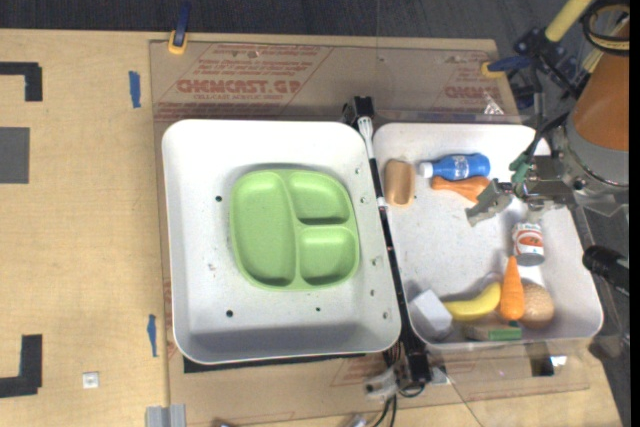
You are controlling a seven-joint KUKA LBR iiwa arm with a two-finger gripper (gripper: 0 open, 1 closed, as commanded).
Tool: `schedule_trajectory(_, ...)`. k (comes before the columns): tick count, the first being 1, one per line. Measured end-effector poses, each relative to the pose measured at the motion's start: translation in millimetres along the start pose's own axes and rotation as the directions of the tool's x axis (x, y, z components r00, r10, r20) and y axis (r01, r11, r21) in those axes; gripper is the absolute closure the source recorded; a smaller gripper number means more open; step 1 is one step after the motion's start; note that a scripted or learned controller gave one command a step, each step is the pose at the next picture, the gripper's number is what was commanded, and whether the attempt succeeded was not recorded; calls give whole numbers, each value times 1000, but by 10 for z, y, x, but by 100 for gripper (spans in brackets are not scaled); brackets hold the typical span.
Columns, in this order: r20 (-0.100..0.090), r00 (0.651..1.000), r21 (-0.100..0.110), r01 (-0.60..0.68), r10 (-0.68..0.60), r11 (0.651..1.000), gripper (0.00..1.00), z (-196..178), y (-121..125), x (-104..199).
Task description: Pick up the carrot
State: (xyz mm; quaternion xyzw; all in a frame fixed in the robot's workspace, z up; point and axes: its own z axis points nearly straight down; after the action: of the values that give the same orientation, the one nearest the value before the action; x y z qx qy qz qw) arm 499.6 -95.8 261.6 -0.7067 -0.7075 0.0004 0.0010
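Crowded near corner of the right bin (590, 310): carrot (512, 290) stands roughly upright in view, tip toward 12 o'clock, thick end toward 6. Banana (474, 303) touches it at 9 o'clock; a tan rounded item (538, 307) presses against it at 4 o'clock. Small white block (431, 312) sits beyond the banana at 9. A small bottle with a red label (528, 243) lies just off the carrot's tip at 12.

End effector (492, 202) hovers over the bin's middle, up at 11 o'clock from the carrot, well apart from it. Fingers look spread, nothing between them. Blue-and-white bottle (457, 166) and an orange piece (462, 188) lie just beside it at 10 to 11 o'clock; a tan cylinder (399, 181) further toward 9.

Risks, as judged: closing on the carrot's lower half would likely catch banana or tan item too. A descent along the carrot's axis could knock the labelled bottle. The tapered tip may slip from a pinch.

Room: open bin floor at 10 o'clock of the carrot gives approach space. Bin walls at 3 and 6 o'clock are close, so little clearance there. Left bin (190, 215) holds a green divided tray (295, 227).
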Motion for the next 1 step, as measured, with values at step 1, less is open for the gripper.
schedule_trajectory(1,-1,987,6,163,-163,987,0,1027,-84,-535)
